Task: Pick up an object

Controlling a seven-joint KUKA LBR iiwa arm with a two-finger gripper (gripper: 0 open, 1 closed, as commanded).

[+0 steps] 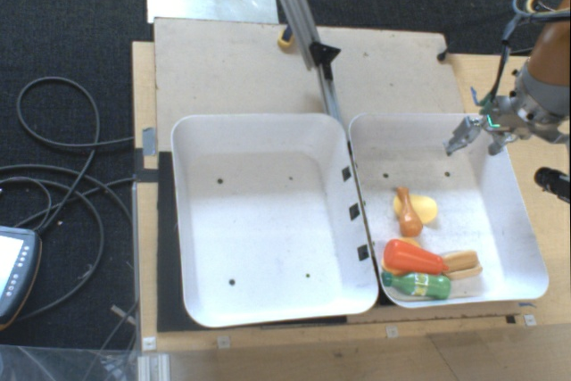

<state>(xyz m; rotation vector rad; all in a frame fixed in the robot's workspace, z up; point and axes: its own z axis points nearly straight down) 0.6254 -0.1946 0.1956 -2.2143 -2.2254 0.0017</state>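
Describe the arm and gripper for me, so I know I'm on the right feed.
The arm is grey metal with an orange band above the wrist, and yellow and dark cables loop over its top. The gripper is silvery grey, with two slim fingers and a small green light glowing on its body.

The arm was grey with an orange band above the wrist, a looped yellow and dark cable ran over its top, and its metallic tool carried a small green light near its base.
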